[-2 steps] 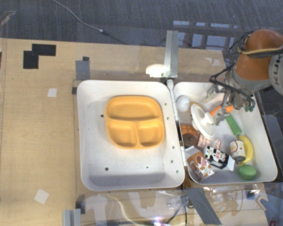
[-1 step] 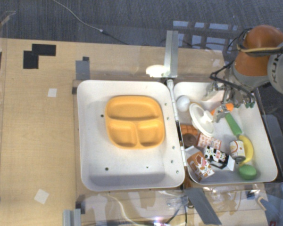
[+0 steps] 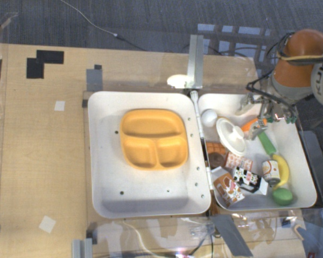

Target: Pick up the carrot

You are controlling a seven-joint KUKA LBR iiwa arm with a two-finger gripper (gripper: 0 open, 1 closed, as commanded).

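The arm (image 3: 304, 58) comes in over the far right corner of the right bin (image 3: 307, 190), and its jaws hang low above the far part of this bin, at about the place of the gripper (image 3: 265, 117). Whether the jaws are spread or pressed together, I cannot tell, because the wrist hides them. The carrot (image 3: 250, 126) lies in the far half of the right bin, just beside the gripper, with only a short orange piece showing between the white bowl (image 3: 230, 135) and the green stick (image 3: 267, 142). Nearer to the front right corner there are a banana (image 3: 283, 171) and a green round fruit (image 3: 282, 196). Some small printed packets (image 3: 238, 179) lie at the front left of this bin. A white ball (image 3: 209, 116) rests near its far left corner. The left bin (image 3: 102, 198) carries a yellow divided tray (image 3: 153, 137) around its middle. Both bins stand on the counter (image 3: 37, 160)
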